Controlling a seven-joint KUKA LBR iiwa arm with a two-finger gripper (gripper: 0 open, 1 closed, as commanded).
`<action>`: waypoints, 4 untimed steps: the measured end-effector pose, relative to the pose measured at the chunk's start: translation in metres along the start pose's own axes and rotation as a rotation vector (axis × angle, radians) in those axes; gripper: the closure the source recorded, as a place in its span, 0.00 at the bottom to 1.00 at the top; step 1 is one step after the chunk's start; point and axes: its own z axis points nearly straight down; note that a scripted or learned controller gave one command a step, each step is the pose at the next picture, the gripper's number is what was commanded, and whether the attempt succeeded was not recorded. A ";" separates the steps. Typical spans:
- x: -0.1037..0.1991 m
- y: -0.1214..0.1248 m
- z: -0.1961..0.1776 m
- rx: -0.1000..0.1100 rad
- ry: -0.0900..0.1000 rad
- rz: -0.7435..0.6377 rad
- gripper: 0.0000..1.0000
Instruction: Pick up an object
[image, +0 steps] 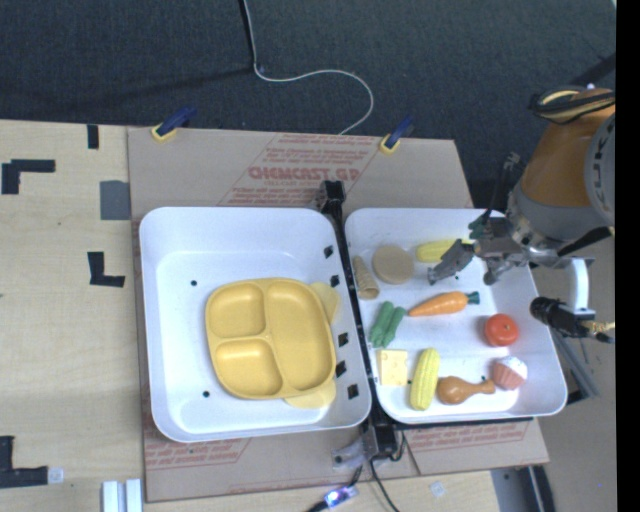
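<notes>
Camera view showed the gripper (470, 258) hovering over the right bin (535, 405), just above the carrot (440, 304), beside a banana (437, 249). Its jaws stood open, holding nothing. Picking up remained undone.

A robotics lab, it seems; two white bins (160, 300) clamped on cardboard (290, 170) over a wooden bench (60, 330); plastic toy food (438, 304) inside; a cable (320, 80) lies on dark carpet (120, 50).
</notes>
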 end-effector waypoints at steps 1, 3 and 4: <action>0.000 0.003 -0.007 -0.013 -0.002 -0.003 0.00; 0.006 0.010 0.100 -0.008 -0.002 -0.005 0.00; 0.007 0.011 0.102 -0.014 -0.004 -0.004 0.00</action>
